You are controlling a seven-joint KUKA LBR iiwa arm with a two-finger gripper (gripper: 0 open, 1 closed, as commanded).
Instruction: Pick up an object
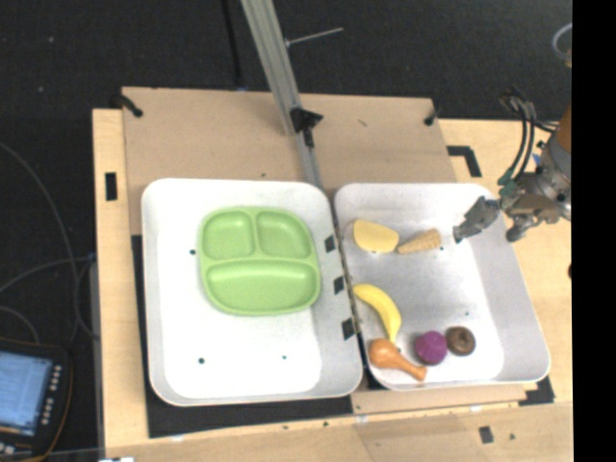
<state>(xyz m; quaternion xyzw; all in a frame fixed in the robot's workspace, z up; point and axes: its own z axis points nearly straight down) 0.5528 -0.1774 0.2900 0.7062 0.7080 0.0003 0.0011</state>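
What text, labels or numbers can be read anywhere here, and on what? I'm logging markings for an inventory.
No readable text anywhere.
Handheld screen at the lower left: it glows blue with lines on it, too small and blurred to read.
Green divided plate, the two white bins, banana and other toy foods: no markings seen.

You see two white bins (173, 287) of smooth, faintly glossy plastic on a matt, wood-like desk (385, 123). The green divided plate (260, 261) looks like matt plastic. Right of it, the banana (378, 306) and purple ball (431, 346) show a soft sheen.
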